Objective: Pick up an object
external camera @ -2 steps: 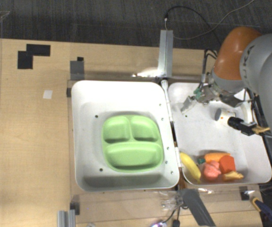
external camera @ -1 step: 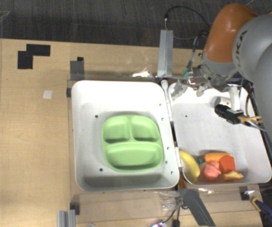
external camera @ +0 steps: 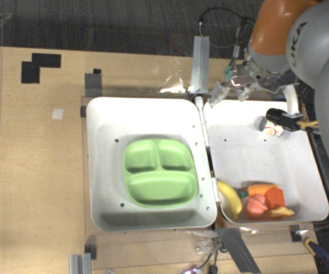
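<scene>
Two white bins sit side by side on the counter (external camera: 33, 153), touching along a shared middle rim. The left bin (external camera: 104, 119) holds a divided green tray (external camera: 159, 171) lying flat at its centre, with bare floor all round it. The right bin (external camera: 250, 147) has most of its floor open; its contents are crowded into the near corner by the middle rim. There a banana (external camera: 230, 196) lies against the bin wall, and just beside it are an orange piece (external camera: 261, 189), a red block (external camera: 275, 197), a pink item (external camera: 256, 206) and a small yellow piece (external camera: 283, 212), all touching or nearly so. The arm (external camera: 307, 33) enters from the right above the far edge. The end effector (external camera: 224, 91) hangs over the far rim of the right bin, near a metal post (external camera: 200, 64) standing at the junction of the bins. The cluster lies well apart from it, across the open floor. Whether the end effector is spread or pressed together cannot be told; nothing is seen in its grasp.
</scene>
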You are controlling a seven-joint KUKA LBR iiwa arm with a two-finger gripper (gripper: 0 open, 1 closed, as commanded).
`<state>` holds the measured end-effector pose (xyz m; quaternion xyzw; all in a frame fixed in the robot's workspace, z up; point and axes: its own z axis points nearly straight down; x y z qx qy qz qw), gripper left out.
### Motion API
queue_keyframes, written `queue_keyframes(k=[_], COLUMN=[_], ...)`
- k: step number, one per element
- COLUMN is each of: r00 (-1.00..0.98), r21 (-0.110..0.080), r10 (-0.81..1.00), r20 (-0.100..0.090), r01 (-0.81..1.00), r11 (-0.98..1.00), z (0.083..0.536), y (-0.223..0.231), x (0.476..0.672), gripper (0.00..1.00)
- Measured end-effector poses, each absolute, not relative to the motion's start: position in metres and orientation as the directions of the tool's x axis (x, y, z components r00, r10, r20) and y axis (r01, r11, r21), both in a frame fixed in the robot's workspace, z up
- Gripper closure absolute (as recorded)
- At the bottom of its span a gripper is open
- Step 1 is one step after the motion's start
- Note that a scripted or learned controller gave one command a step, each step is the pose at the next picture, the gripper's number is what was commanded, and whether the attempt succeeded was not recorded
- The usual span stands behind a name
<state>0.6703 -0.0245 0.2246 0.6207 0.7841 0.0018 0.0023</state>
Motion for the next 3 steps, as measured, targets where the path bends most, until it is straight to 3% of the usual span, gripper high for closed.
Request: queue_keyframes(k=[1, 2, 3], r00=[-0.298, -0.369, -0.376], r21=[0.005, -0.004, 0.012], r10=[0.954, 0.929, 0.927], r20=[-0.002, 0.011, -0.007], r01=[0.954, 0.929, 0.927], r11=[0.298, 0.369, 0.376], z=[0.161, 0.088, 0.101], y=[-0.123, -0.2, -0.2], x=[0.67, 0.67, 0.675], gripper=[0.0, 0.0, 1.0])
